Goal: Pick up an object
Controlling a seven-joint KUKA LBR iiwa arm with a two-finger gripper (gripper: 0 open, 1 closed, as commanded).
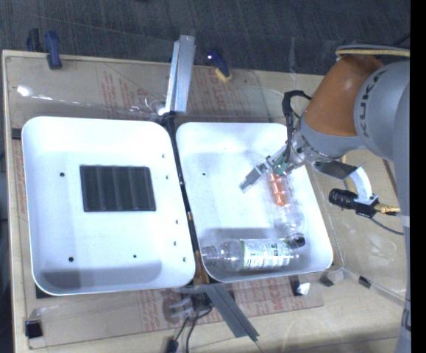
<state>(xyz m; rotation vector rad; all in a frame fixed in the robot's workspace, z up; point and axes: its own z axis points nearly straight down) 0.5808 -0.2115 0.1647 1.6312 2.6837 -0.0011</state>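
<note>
The arm (360, 109) reaches in over the right edge of the worktop (345, 285), and its tool (260, 175) hangs over the middle of the right bin (213, 168), its fingers pointing toward the bin's left wall. Whether the fingers are apart or together cannot be told at this size.

Two clear plastic bottles lie in the right bin. The small bottle (285, 204), with an orange label near its upper end and a dark cap at its lower end, lies along the bin's right wall, its upper end just beside the tool. The large bottle (253, 253), with a printed label, lies on its side along the bin's near wall. The two bottles meet near the bin's near right corner.

The left bin (51, 197) holds a dark ribbed tray (118, 188), lying flat a little toward its far edge.
</note>
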